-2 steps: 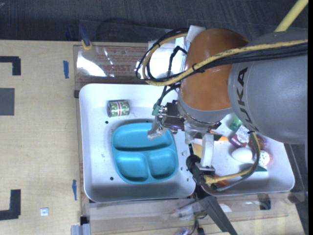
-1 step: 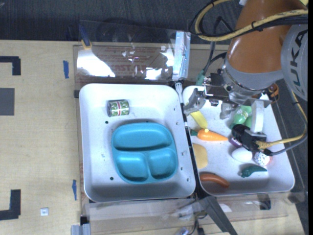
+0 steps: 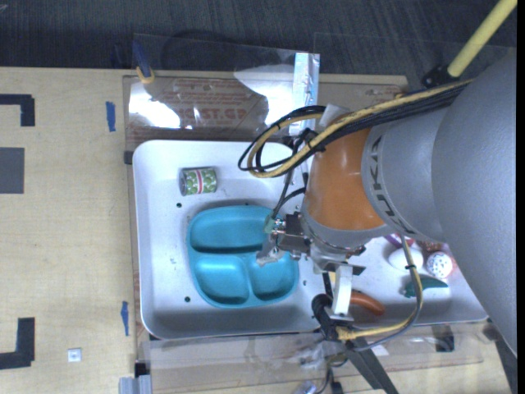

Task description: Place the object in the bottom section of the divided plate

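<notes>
Single arm (image 3: pixel 410 179) reaches in from 3 o'clock, its wrist low over the white bin (image 3: pixel 156 220). The gripper (image 3: pixel 273 249) sits at the 3 o'clock rim of the teal divided plate (image 3: pixel 238 257), about where the large upper compartment meets the two smaller lower ones. The wrist body and cables block the tip, so whether the jaws are spread, pressed together or pinching anything cannot be told. There is a pale smudge at the tip, too small to call an object. The plate itself looks bare in all three compartments, so the placing is judged not yet done. The likeliest task object is the small green-and-white can (image 3: pixel 198 180), lying on its side on the bin floor just off the plate's 11 o'clock corner, apart from the rim, with its long axis running roughly 9 to 3. Key relation: the can lies toward 10 o'clock from the gripper, across the plate's large compartment, while the target lower sections lie toward 6 to 7 o'clock of the gripper, so pick and drop are in different directions. A grip across the can's short side, closing 12 to 6, looks like the better fit. Other clutter is at the bin's 3 o'clock end, under the arm: an orange piece (image 3: pixel 367 304) and a white speckled ball (image 3: pixel 440 264), both well apart from the plate.
</notes>
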Robot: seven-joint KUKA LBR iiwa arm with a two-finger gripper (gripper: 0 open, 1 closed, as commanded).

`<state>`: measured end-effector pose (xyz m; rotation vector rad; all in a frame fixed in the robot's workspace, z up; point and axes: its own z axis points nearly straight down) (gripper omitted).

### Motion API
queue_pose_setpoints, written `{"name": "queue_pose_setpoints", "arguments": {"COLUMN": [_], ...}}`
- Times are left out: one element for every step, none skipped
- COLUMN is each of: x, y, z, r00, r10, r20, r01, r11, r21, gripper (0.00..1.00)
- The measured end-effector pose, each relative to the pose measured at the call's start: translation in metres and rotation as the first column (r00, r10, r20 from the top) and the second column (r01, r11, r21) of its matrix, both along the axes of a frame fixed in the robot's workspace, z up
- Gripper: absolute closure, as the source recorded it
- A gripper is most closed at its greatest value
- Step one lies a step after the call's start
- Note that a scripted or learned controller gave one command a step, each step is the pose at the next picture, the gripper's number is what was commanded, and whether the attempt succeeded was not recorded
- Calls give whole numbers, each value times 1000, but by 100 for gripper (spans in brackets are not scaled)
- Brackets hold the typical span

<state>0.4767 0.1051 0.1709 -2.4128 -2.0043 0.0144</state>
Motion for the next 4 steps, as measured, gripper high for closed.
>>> {"name": "queue_pose_setpoints", "arguments": {"x": [3, 3, 2, 11], "y": [-59, -58, -46, -105], "z": [16, 25, 12, 13], "r00": [991, 991, 1000, 1000], "r10": [132, 133, -2, -8], "r20": [7, 9, 5, 9], "r01": [-132, -133, 2, 8], "r11": [991, 991, 1000, 1000], "r21": [3, 3, 3, 1], "gripper": [0, 100, 100, 100]}}
